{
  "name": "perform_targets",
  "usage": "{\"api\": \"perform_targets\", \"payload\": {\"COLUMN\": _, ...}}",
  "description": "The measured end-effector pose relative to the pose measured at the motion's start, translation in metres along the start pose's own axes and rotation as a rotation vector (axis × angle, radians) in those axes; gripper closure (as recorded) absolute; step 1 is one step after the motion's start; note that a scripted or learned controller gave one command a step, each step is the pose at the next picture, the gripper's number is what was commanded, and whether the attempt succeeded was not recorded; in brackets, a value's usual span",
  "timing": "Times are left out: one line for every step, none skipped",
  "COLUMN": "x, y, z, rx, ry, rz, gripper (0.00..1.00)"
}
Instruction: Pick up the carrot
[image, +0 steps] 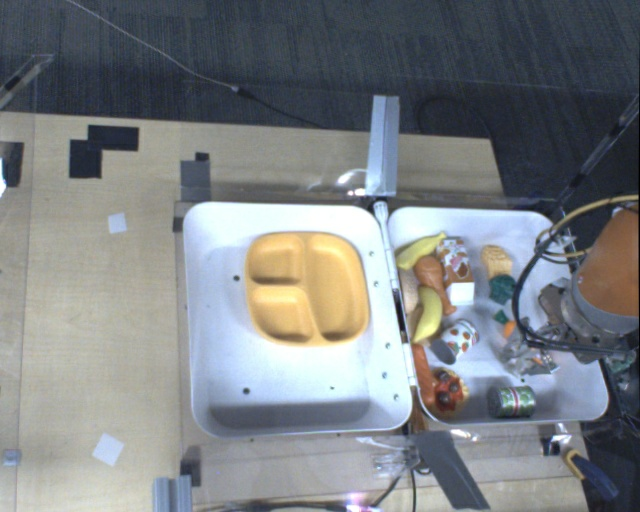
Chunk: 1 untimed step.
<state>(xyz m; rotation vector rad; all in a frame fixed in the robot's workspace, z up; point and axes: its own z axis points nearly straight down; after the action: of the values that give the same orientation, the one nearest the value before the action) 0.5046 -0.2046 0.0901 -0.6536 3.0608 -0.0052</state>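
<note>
The carrot, a long orange-red piece, lies along the left wall of the right bin, near its front, with one end against a dark red berry cluster. My gripper hangs low over the right part of the same bin, about a hand's width to the right of the carrot, just above a green can. A small orange bit shows beside the gripper's left side. The grey wrist and its orange band cover the bin's right edge.
The right bin also holds two bananas, a brown piece, a white cube, a bread roll, a green piece and a round patterned toy. The left bin holds a yellow divided plate.
</note>
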Motion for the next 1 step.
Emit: {"api": "perform_targets", "payload": {"x": -0.0006, "y": -0.0010, "z": 0.0004, "rx": 0.004, "ry": -0.004, "rz": 0.000, "gripper": 0.00}}
